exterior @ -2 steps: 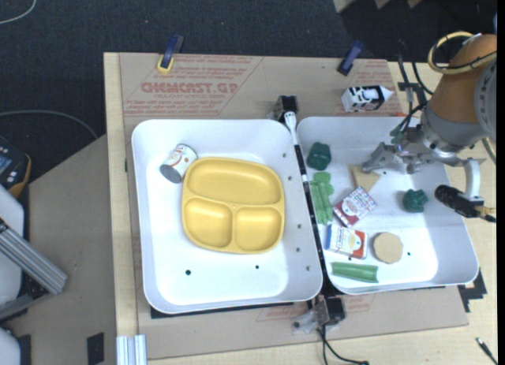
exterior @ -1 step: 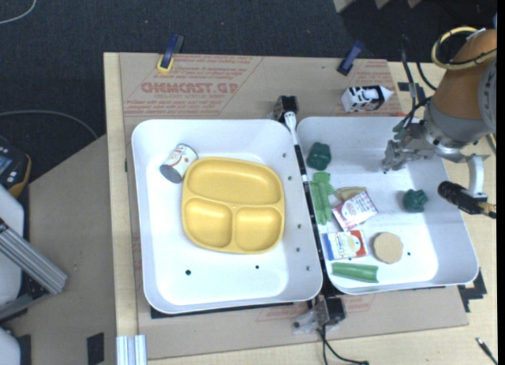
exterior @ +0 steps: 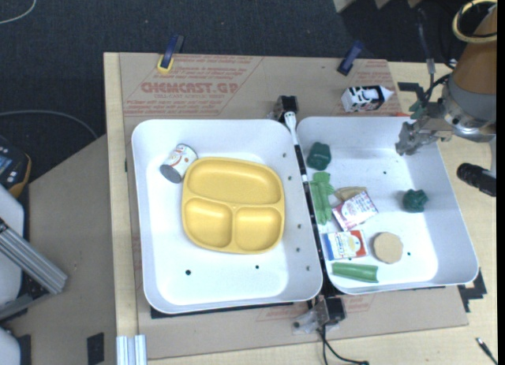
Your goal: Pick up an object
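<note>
While the arm (exterior: 473,87) reaches in from the right, its grey wrist hangs over the far right corner of the right bin (exterior: 442,265), and the gripper (exterior: 412,141) points down and to the left, above the white floor of that bin. The picture is too small and blurred there to tell how the gripper is set, and nothing can be seen held in it.

Several small objects lie in the right bin. The nearest to the gripper is a dark green lump (exterior: 414,199), below it and apart from it, near the right wall. A round tan disc (exterior: 387,247) lies closer to the front. Along the left wall there is a dark green round piece (exterior: 319,154), a long light green piece (exterior: 321,195) below it, two small red and white packets (exterior: 354,210) (exterior: 345,244), and a flat green piece (exterior: 354,272) at the front.

The left bin (exterior: 158,269) bears a yellow divided plate (exterior: 233,203) in its middle, and a small can (exterior: 177,162) lies on its side just beside the plate's far left corner.

On the tabletop (exterior: 237,80) behind the bins stands a small black and white object (exterior: 366,98), and two clamps (exterior: 170,54) (exterior: 349,57) hold the far edge.
</note>
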### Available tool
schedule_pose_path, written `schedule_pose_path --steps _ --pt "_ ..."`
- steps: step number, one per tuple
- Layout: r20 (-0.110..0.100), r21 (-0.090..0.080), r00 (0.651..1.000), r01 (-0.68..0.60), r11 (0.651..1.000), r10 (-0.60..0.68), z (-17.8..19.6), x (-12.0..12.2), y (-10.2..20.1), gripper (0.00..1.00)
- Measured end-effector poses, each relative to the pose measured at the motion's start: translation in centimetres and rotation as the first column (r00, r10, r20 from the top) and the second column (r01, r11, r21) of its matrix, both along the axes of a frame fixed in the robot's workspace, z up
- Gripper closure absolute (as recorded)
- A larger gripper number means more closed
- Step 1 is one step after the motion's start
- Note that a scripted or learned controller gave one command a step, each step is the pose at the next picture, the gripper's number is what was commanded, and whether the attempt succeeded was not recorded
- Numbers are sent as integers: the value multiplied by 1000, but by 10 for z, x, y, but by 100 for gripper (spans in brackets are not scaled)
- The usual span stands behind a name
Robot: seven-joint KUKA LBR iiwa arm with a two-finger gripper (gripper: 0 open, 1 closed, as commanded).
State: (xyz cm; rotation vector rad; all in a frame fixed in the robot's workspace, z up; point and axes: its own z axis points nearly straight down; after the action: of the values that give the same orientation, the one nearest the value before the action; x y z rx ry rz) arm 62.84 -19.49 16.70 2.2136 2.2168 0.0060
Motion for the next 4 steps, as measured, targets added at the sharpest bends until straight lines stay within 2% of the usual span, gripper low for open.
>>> schedule_pose_path --steps 1,2,3,4 --pt "0 0 1000 0 1000 0 55 2 0 100" --pt "-11 6 1000 -3 1000 3 59 -22 57 100" --pt "-11 7 1000 -5 1000 5 61 -30 112 100" --pt "-14 6 1000 -4 1000 4 56 -60 163 100"
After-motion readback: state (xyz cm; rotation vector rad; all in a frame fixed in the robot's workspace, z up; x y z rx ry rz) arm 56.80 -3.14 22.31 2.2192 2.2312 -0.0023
